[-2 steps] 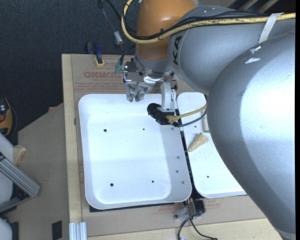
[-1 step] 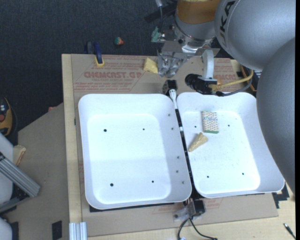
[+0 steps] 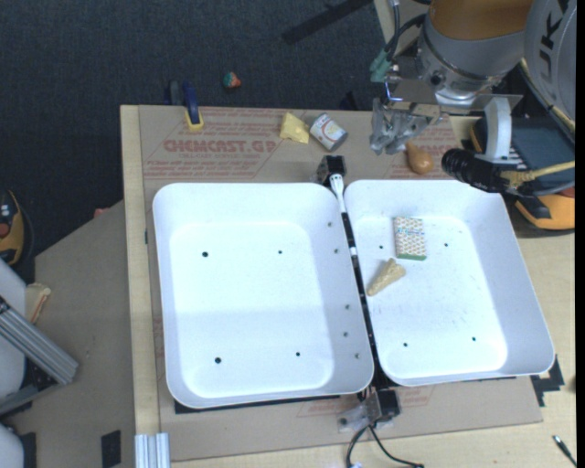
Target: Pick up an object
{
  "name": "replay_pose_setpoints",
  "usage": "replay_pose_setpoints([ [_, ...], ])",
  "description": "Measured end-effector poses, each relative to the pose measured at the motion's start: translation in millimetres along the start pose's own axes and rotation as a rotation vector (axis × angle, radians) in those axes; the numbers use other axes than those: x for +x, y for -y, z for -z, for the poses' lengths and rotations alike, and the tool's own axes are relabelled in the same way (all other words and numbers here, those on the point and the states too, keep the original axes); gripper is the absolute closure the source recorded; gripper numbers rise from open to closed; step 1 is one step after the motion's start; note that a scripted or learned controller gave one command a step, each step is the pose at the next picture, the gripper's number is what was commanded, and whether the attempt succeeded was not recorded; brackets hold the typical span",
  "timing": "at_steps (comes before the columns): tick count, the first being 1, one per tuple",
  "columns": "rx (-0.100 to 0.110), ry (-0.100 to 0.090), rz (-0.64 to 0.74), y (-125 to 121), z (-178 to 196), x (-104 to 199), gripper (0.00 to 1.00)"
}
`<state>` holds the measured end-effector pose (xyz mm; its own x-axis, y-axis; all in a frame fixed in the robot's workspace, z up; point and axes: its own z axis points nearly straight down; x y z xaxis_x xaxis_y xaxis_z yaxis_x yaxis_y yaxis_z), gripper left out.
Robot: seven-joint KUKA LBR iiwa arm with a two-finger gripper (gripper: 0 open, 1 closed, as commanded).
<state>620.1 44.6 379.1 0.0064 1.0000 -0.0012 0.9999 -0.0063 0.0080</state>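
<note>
Camera view: my gripper (image 3: 395, 137) hangs above the far edge of the bench, beyond the right bin (image 3: 512, 302), not over either bin. Can't tell whether my fingers are apart or together; they're small, grey and blurred against the cardboard, and nothing shows between them.

Things to pick, both in the right bin: a small patterned packet (image 3: 409, 237) w/ a green edge, lying flat in the far-left part, and a tan wedge (image 3: 385, 276) just below it, near the bin's left wall. The two sit near each other but apart. Nothing lies on top of them.

The left bin (image 3: 174, 302) shows its white floor w/ a few dark dots.

Around me on the cardboard sheet (image 3: 146, 183) behind the bins: a yellow chunk (image 3: 294, 129), a small white box (image 3: 327, 132) just beside it, and a brownish round thing (image 3: 420, 159) just right of my gripper. A black clip (image 3: 333, 168) sits where the bins meet at the far side, w/ a dark strip running down between them. Blue-and-yellow clamp (image 3: 191, 105) at the sheet's far-left edge. Small coloured bit (image 3: 232, 80) on the dark carpet (image 3: 91, 55).

My arm's orange band (image 3: 480, 16) is cut off at the top. Gear at far right is cluttered, hard to make out. Print on the packet is too small to read.
</note>
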Motion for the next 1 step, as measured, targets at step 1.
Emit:
replay_pose_setpoints([
  [1, 0.015, -0.003, 0.014, 24.2, -53.9, 79.9, 1.0],
])
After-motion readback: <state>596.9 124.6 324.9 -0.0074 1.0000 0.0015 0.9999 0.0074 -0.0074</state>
